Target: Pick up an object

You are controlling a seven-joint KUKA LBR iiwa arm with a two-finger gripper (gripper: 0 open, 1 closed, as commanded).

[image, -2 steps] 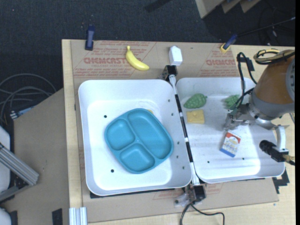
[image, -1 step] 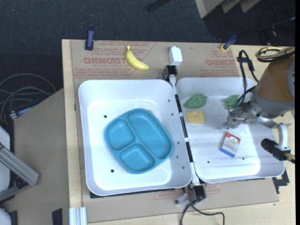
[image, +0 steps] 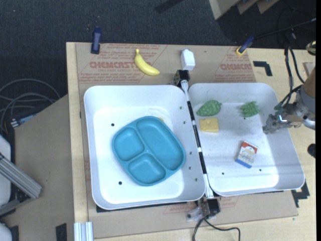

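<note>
blue tray (image: 148, 149) left bin | claw (image: 272, 124) right bin's edge, arm cropped, open/closed unclear

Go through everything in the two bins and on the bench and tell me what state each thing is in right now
Blue divided plate: lying flat in the left bin, right side up.
Yellow sponge: lying flat in the right bin.
Two green leafy pieces: loose in the right bin, apart.
Small red and blue box: lying flat, untouched.
Banana: on the bench behind the bins.
Hand: at the right bin's right edge, holding nothing visible.
</note>
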